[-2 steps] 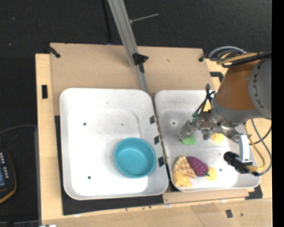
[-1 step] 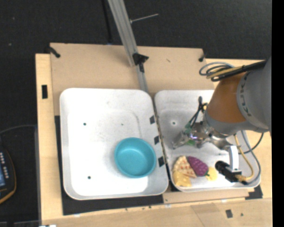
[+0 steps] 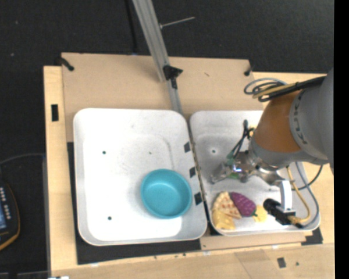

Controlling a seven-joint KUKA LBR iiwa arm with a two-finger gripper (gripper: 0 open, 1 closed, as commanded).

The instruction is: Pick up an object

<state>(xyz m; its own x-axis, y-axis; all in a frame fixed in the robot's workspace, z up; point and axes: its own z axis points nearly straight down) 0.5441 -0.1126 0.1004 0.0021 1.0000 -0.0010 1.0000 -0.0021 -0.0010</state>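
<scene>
In the right bin point(image 3: 212, 129) lie a pale yellow waffle-like piece point(image 3: 222, 210), a purple object point(image 3: 242, 203) resting on it, and a small yellow piece point(image 3: 260, 214) beside them, all near the front edge. My gripper point(image 3: 237, 170) hangs low over the right bin, just behind and above these objects. I see nothing between its fingers, and the arm hides how the fingers stand. A teal bowl point(image 3: 165, 193) sits in the left bin point(image 3: 113, 144), near its front right corner.
A grey metal pole point(image 3: 154, 36) slants from the top of the view down to the gap between the bins. A handheld controller point(image 3: 0, 211) lies at the far left, off the bench. The wooden bench point(image 3: 122, 80) surrounds both bins.
</scene>
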